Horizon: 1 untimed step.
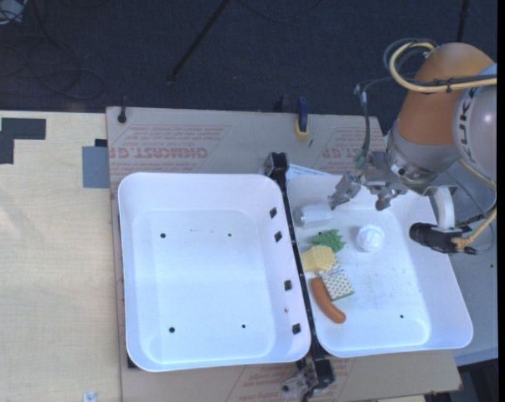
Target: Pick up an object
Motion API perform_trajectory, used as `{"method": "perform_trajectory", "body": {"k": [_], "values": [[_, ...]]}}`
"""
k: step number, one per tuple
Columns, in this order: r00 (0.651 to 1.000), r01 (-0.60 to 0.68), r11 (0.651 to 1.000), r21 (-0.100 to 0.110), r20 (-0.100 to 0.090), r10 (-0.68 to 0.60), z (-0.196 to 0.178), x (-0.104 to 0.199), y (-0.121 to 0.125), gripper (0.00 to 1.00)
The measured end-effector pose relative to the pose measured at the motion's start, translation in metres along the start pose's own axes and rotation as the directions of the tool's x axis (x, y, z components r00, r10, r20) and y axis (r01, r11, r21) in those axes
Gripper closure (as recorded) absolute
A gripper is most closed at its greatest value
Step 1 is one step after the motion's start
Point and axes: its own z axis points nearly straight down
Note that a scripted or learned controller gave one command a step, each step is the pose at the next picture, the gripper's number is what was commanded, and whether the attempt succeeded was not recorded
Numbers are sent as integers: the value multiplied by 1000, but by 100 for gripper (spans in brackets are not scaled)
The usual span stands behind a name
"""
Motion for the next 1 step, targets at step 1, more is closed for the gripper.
{"method": "perform_trajectory", "body": {"k": [1], "values": [[1000, -3, 1000, 12, -2, 3, 118, -1, -62, 0]]}}
